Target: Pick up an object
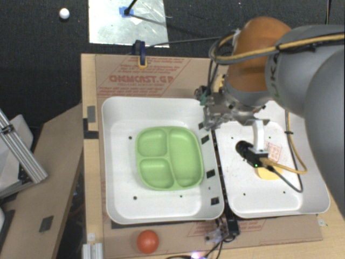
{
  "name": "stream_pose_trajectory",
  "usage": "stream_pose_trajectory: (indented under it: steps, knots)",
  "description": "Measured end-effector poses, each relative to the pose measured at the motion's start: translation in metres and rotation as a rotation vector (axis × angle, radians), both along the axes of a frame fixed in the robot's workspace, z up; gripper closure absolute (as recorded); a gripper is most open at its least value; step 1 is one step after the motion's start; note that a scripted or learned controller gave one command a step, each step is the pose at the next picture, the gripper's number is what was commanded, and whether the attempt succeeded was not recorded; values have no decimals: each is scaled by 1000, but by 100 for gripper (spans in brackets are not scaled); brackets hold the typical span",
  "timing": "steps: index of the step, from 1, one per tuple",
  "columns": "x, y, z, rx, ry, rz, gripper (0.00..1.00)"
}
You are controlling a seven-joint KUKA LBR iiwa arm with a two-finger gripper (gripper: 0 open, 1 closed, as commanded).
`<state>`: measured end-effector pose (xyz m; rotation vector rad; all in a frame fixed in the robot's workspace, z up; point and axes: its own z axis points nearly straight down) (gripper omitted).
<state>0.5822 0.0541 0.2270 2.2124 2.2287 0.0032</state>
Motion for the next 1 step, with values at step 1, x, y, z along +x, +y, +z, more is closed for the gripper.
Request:
stream_pose_trajectory:
  steps: [1]
  knots:
    - [-2,52,-12,0,2,1,100]
